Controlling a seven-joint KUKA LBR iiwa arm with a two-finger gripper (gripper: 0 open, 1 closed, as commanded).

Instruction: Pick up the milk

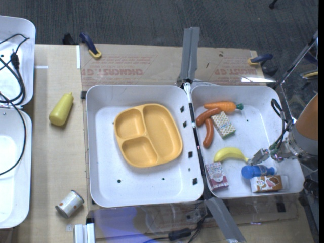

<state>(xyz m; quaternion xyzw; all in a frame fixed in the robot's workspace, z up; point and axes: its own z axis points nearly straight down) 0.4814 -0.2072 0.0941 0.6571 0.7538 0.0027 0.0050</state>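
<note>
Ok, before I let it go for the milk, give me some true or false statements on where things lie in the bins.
1. The yellow divided plate lies in the left bin. True.
2. The banana sits on the plate. False: it lies in the right bin.
3. The hand is over the right bin, near the banana. True.
4. The carrot lies outside both bins. False: it is in the right bin, at its far side.
5. The mustard bottle lies on the bench, left of the bins. True.
</note>
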